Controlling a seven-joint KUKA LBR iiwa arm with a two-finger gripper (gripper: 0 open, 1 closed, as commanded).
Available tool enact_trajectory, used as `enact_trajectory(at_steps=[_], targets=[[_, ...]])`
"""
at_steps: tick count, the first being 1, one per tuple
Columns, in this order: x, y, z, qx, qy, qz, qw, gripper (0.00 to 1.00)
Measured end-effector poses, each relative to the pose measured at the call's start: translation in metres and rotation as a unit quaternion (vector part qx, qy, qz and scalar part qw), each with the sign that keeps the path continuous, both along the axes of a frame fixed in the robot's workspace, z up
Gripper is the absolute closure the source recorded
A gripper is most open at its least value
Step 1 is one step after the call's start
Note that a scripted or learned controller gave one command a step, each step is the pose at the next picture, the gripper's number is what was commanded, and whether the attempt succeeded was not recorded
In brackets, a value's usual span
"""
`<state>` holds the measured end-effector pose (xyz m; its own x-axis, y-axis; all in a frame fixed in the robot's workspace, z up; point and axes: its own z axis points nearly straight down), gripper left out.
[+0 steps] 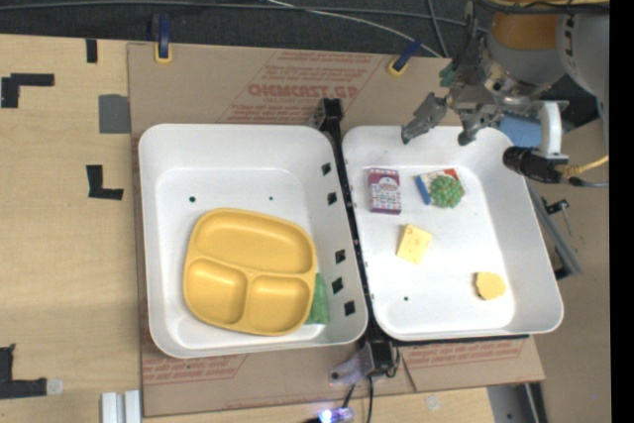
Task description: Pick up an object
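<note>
Here, yellow tray (250, 269) in left bin (158, 154); gripper (441, 126) spread wide, holding nothing.

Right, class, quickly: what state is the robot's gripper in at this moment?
Gripper: open, holding nothing, poised above the far edge of the right bin.
</note>
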<state>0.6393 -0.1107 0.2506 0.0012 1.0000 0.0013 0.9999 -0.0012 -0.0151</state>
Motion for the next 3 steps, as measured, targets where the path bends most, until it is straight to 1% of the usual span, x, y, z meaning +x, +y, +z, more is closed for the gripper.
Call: enact_trajectory(at_steps=[1, 2, 3], targets=[[0.002, 0.000, 0.009, -0.0007, -0.007, 0.001, 1.0000, 0.00], [-0.002, 0.010, -0.043, -0.0011, -0.006, 0.001, 1.0000, 0.00], [-0.011, 0.010, -0.090, -0.0011, -0.005, 0.001, 1.0000, 0.00]])
